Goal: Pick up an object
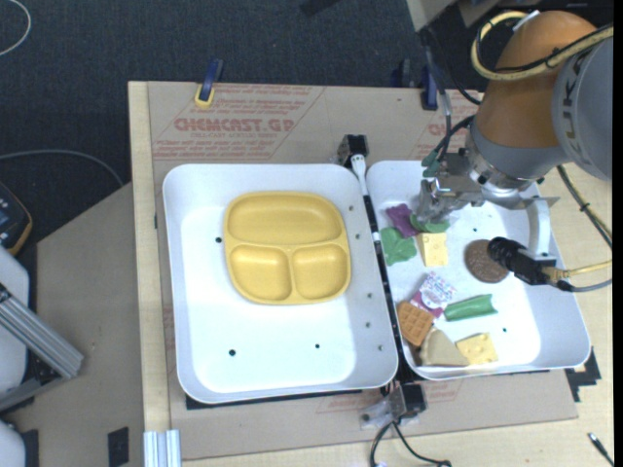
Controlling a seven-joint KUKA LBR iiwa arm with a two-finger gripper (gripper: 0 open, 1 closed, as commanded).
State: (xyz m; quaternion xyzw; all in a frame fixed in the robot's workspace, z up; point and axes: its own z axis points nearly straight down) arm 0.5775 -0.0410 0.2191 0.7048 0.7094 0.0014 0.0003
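Observation:
The right bin point(555, 329) holds several toy food pieces. My gripper point(432, 212) hangs low over the bin's upper left part, close to a purple piece point(399, 217) and a green leafy piece point(397, 247). A small green bit shows right at the gripper's tip. Just below the gripper lies a yellow cheese square point(435, 250). To its right is a brown round cookie point(482, 262). Further forward lie a pink-and-white wrapped candy point(435, 290), a green pod point(471, 307), a waffle point(415, 323), a beige wedge point(443, 349) and a yellow cracker point(477, 348).
The left bin point(195, 290) holds a yellow divided tray point(287, 245). A ridge point(375, 261) separates the two bins. The arm's grey and orange body point(526, 95) fills the upper right, and a black fitting with cable point(516, 258) hangs over the right bin.

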